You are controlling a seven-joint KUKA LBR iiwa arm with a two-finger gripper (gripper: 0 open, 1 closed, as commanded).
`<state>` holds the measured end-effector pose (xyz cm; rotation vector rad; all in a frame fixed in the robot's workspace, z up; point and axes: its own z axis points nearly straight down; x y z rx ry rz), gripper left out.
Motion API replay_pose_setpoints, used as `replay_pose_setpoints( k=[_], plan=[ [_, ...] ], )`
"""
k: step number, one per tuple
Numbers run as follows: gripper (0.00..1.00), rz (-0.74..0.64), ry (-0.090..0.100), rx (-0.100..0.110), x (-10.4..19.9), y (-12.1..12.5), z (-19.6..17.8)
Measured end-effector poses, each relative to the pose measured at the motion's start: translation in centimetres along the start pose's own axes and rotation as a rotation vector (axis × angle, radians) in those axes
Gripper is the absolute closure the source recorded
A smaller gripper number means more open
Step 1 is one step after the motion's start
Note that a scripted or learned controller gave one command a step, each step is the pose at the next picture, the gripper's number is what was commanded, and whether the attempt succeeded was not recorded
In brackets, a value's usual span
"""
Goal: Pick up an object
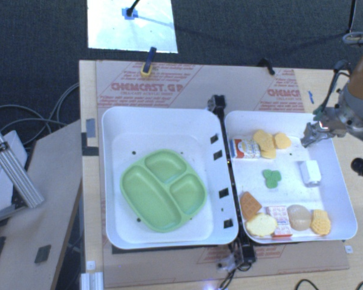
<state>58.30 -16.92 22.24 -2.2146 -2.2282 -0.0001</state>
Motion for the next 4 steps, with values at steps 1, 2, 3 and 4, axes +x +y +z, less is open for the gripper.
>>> replay_pose_setpoints(
  k=[1, 2, 3, 4],
  plan=[
    [1.0, -0.005, 0.002, 0.0, 6.0, 2.2, 0.6],
    [1.0, -0.004, 0.002, 0.0, 10.5, 4.0, 1.4],
    [1.0, -0.004, 0.001, 0.0, 15.7, 5.6, 1.4],
    [1.0, -0.002, 0.001, -0.001, 17.7, 6.9, -1.1]
  ],
)
